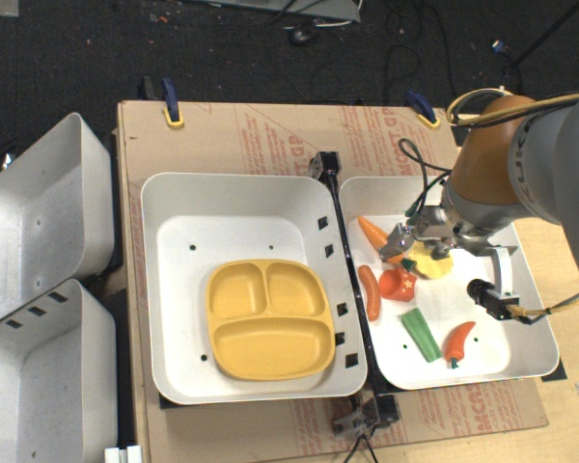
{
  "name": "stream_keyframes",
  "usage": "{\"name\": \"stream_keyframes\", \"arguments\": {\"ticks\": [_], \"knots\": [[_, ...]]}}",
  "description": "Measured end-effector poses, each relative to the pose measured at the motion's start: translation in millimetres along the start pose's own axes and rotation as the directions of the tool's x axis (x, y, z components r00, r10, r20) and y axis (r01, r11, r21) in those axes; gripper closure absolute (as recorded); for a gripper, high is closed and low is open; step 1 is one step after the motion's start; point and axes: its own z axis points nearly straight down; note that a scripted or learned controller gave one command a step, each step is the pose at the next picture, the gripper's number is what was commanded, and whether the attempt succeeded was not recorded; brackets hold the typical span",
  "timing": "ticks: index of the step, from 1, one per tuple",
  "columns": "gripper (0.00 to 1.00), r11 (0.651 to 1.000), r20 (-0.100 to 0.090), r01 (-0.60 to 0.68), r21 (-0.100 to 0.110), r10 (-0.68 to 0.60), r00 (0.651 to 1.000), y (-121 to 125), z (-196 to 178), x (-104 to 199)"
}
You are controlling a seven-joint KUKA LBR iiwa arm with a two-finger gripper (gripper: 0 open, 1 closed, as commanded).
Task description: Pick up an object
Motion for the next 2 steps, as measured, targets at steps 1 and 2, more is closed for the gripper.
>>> {"name": "stream_keyframes", "arguments": {"ticks": [1, 2], "knots": [[1.0, 1.0, -0.003, -0.001, -0.002, 0.001, 1.0, 1, -13, 1], [1.0, 1.0, -0.006, 0.003, 0.004, -0.003, 1.0, 5, -56, 1]]}}
